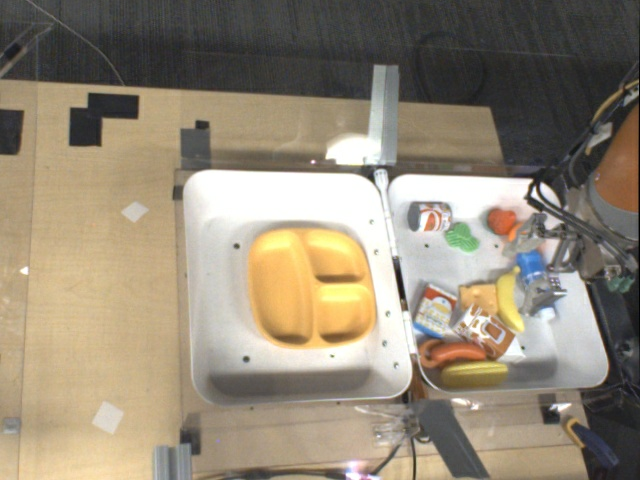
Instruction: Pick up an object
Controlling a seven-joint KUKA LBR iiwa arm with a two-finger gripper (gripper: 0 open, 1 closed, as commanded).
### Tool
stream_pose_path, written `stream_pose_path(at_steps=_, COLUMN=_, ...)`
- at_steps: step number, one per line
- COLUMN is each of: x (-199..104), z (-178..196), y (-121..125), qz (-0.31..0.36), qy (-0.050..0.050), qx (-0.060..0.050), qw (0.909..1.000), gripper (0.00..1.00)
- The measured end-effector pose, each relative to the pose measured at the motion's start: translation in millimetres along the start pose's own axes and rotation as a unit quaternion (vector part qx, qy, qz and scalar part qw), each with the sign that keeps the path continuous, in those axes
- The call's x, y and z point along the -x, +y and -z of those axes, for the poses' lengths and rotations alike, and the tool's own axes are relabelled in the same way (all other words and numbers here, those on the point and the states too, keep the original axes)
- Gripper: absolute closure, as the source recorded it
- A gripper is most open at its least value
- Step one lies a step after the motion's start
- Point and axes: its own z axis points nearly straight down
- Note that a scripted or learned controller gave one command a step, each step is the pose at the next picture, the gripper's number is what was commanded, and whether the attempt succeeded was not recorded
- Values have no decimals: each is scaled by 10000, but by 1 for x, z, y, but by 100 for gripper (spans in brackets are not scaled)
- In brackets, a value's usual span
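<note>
The tool (541, 286) hung over the right bin (590, 363), just beside a banana (509, 299); whether it was clenched I cannot tell.

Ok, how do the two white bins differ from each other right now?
The left bin carries one big item, a yellow divided tray lying flat at its middle, while the right bin carries many small items, such as a green piece and a small can. The gripper is over the right bin, not the left bin. Both are shallow, white and round-cornered, side by side.
</note>
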Motion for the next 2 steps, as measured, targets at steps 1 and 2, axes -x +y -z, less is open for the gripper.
stream_pose_path(at_steps=1, x=-2, z=-99, y=3, qz=236, qy=-133, qx=-47, qw=9996, gripper=0)
stream_pose_path(at_steps=2, x=90, z=-105, y=48, qz=-396, qy=-104, qx=-53, qw=9991, gripper=0)
